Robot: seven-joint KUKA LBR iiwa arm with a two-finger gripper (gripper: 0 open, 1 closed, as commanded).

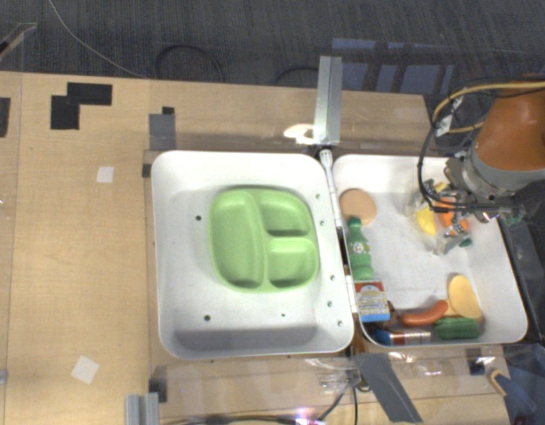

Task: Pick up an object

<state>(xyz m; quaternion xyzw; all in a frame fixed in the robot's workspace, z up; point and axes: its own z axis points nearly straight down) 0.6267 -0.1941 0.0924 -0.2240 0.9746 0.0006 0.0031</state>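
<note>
The arm, grey with an orange band (518,131), reaches over the right bin (511,277) from the right. Its gripper (447,231) points down at the bin's upper right part. A small yellow object (427,220) lies right at the gripper's left side, and an orange piece (459,227) shows against its right side. Whether either is touched, I cannot tell. Further down in the same bin lie a tan round piece (358,205), a green bottle (359,251), a small printed box (372,302), a red sausage (424,312), a green cucumber-like piece (456,328) and a yellow-orange piece (464,296).
The left bin (180,255) holds a green divided plate (262,238). A metal post (328,104) stands behind the rim shared by the two bins. Cables (449,104) loop around the wrist. Wooden bench (69,255) lies to the left.
</note>
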